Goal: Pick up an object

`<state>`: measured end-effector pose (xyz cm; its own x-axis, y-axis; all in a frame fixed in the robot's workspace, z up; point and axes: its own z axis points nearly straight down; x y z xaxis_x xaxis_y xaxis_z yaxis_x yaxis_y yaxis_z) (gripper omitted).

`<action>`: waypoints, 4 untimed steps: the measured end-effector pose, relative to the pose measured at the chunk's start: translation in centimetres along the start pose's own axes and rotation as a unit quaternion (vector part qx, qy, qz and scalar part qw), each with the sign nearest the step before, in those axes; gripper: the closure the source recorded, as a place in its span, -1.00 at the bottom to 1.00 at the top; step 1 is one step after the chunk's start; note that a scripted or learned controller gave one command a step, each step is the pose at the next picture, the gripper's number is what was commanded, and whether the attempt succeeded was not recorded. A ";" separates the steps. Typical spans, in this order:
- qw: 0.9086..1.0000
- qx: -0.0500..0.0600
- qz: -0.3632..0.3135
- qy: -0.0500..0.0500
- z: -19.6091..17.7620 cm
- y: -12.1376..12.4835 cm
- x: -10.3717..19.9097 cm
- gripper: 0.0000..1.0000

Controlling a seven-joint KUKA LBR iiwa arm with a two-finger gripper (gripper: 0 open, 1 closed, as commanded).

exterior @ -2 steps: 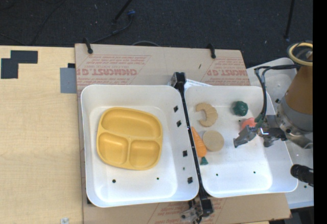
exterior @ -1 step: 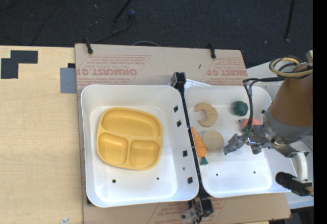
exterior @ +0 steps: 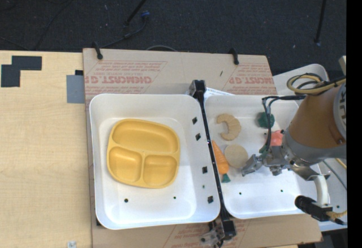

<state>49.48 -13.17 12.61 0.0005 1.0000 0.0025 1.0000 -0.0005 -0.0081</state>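
The right bin (exterior: 266, 199) holds several small items. A tan crescent (exterior: 230, 126) lies near its back left, and a tan round disc (exterior: 236, 155) sits just in front of it. An orange carrot with a green end (exterior: 220, 160) lies along the bin's left wall. A dark green piece (exterior: 264, 120) rests further back, with a pink-red piece (exterior: 276, 139) beside the wrist. My gripper (exterior: 261, 163) hangs low over the bin's middle, just right of the disc. Nothing is visibly held in it.
The left bin (exterior: 147, 210) holds a yellow divided plate (exterior: 144, 152). A black divider (exterior: 207, 156) runs between the bins. The arm's orange band (exterior: 317, 122) covers the right bin's right side. Cardboard lies under both bins.
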 end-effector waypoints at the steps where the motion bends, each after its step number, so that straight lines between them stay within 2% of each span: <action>1: 1.000 -0.001 0.002 0.000 -1.3 0.0 -0.1 1.00; 2: 1.000 -0.005 -0.001 -0.001 -7.5 -0.3 0.1 1.00; 3: 1.000 -0.004 -0.001 -0.001 -11.9 -0.3 0.0 1.00; 4: 1.000 -0.002 -0.003 0.000 -10.7 1.6 5.4 1.00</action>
<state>51.19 -7.75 23.34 -0.0052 1.0000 0.0024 1.0000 0.0052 -0.0035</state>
